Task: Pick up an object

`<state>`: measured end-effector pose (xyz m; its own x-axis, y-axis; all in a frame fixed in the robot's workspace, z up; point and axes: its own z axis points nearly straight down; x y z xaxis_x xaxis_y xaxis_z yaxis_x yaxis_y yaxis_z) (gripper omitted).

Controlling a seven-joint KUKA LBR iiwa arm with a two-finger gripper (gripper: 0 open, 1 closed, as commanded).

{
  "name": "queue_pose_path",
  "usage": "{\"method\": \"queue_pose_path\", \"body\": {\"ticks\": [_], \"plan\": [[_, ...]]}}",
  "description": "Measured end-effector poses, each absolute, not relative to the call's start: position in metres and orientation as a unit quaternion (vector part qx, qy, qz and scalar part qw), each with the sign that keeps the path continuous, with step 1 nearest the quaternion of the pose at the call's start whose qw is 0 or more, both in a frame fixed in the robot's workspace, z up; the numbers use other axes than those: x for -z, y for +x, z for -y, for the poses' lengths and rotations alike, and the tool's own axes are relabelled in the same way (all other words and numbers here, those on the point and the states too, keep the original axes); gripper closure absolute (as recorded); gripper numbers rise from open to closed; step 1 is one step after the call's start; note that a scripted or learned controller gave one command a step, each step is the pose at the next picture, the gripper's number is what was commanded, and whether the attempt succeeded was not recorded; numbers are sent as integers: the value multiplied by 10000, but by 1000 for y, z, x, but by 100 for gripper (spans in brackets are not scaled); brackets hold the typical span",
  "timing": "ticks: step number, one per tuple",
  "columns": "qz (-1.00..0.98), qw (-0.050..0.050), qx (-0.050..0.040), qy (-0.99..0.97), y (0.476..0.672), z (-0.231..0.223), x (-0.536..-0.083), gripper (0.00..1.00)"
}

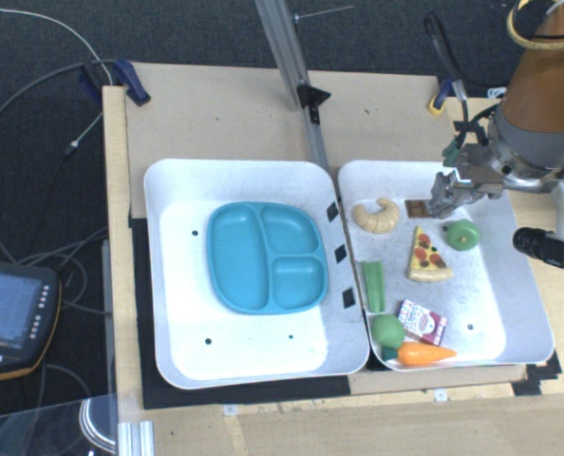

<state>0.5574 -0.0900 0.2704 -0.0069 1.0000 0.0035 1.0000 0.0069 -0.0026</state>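
My gripper [442, 200] hangs low over the back of the right bin [510, 302], reaching in from the right. A small brown block [415, 209] lies just left of it, and a green apple [463, 236] sits just to its front right. The view does not show whether it touches either of them. A croissant [377, 216] lies further left. A pizza slice [428, 257] rests in the middle of the bin.
A green stick [373, 285], a green round fruit [388, 331], a pink packet [422, 322] and a carrot [425, 354] crowd the right bin's front left. The left bin [178, 264] holds a blue divided plate [266, 256]. A metal pole [284, 36] rises behind the bins.
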Motion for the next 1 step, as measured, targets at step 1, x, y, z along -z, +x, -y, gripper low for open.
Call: {"method": "queue_pose_path", "body": {"ticks": [1], "plan": [[7087, 26, -7, -7055, 538, 41, -254, 100]]}}
